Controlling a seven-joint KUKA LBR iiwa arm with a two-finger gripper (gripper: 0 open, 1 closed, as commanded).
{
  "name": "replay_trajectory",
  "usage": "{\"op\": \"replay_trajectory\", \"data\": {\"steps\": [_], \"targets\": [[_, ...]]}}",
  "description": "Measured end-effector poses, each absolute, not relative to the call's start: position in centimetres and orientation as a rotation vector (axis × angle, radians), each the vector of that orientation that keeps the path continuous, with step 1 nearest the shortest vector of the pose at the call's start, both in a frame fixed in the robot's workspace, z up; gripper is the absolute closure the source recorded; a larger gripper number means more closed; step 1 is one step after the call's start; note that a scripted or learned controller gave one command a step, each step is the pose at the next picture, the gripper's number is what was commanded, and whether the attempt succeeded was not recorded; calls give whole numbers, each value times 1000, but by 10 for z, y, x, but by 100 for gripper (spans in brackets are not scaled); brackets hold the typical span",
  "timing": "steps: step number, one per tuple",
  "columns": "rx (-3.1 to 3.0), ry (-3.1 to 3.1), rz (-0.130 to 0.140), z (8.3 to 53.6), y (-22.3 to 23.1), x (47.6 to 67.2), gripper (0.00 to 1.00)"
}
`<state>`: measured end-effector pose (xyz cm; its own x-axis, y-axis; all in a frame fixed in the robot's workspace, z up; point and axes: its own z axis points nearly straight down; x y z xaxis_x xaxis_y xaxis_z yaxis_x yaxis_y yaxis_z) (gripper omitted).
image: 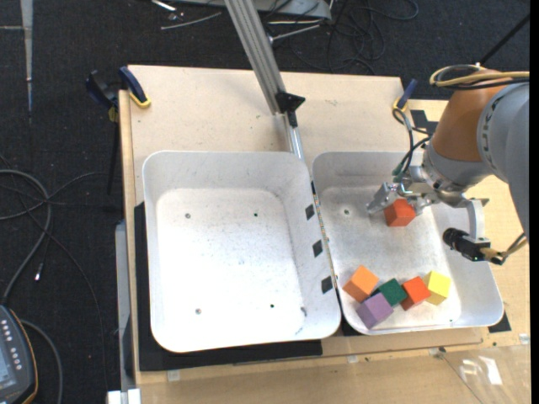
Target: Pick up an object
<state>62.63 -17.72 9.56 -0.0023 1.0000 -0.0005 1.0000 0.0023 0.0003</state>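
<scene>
- Purple block point(376, 310) lies nearest, clustered with orange point(363, 283), green point(392, 293), red point(416, 291) and yellow point(438, 286) blocks at the right bin's point(472, 310) front edge.
- My tool point(397, 197) hangs over a red-orange block point(400, 214) mid-bin; I cannot tell whether it grips.
- I should lift slowly, straight up.

**Surfaces as I see them**

My gripper point(396, 194) looks like dull grey metal; the red block point(401, 214) at it is matt, possibly painted wood. At five o'clock from me lie more matt blocks: orange point(362, 282), green point(392, 292), purple point(376, 309), yellow point(439, 285). Both bins, left point(168, 175) and right point(337, 171), look like smooth white plastic, speckled with dark scuffs. The bench point(210, 99) is pale, unvarnished wood. At eleven o'clock a ribbed metal rail point(253, 40) has a faint sheen. My arm point(497, 133) has a smooth grey shell with a satin orange band point(455, 129).
</scene>
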Motion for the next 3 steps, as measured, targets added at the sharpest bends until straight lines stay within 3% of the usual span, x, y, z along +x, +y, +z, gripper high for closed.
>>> {"op": "replay_trajectory", "data": {"steps": [1,2,3], "targets": [[2217,2223,1,106,-177,627,100],[2208,2228,12,201,-91,619,100],[2211,2223,8,239,-79,667,100]]}}
